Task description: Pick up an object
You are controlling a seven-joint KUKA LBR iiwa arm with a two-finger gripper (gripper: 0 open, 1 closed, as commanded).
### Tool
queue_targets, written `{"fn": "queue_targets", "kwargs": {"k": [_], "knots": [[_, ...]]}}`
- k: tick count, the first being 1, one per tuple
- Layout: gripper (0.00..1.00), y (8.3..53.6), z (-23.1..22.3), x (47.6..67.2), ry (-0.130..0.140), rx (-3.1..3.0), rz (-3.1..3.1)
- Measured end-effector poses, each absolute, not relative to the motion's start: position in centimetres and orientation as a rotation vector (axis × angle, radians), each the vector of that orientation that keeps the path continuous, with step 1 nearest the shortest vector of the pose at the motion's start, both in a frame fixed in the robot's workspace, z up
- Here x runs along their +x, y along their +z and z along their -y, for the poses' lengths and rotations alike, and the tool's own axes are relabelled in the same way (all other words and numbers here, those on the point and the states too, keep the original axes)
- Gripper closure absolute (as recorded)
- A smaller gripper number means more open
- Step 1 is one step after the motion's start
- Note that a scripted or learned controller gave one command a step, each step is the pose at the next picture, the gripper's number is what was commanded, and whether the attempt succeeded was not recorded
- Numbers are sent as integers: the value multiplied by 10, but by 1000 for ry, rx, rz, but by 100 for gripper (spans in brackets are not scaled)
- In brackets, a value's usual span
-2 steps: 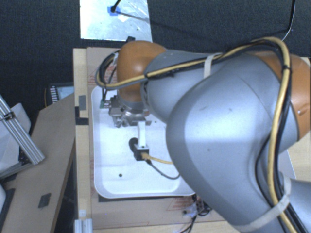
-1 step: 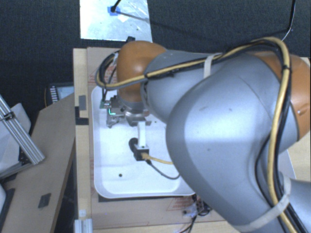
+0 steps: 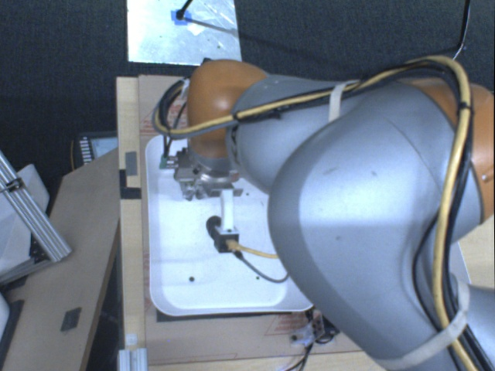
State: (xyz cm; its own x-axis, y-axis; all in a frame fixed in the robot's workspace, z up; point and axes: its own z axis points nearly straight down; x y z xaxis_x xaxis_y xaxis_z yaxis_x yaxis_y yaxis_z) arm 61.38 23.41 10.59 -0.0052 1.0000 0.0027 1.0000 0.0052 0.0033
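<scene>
Object not discernible; arm [image 3: 363,207] covers white bin [image 3: 193,292]; no legible writing.

The arm [image 3: 371,207] fills the right of the frame as a bulky, smooth grey shell with rounded joints. An orange band [image 3: 216,91] wraps its upper-centre section above the wrist. A yellow-and-black cable [image 3: 456,168] loops along the casing, strapped by a pale tie, and a thinner yellow lead runs lower centre.
</scene>
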Motion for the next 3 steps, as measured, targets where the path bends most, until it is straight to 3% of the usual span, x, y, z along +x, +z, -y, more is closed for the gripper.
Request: {"fn": "queue_targets", "kwargs": {"k": [1, 2, 3], "knots": [[100, 117, -234, 615, 9, 2215, -2227], [100, 82, -235, 528, -8, 2223, -2225], [0, 84, -234, 532, 0, 2223, -2220]]}}
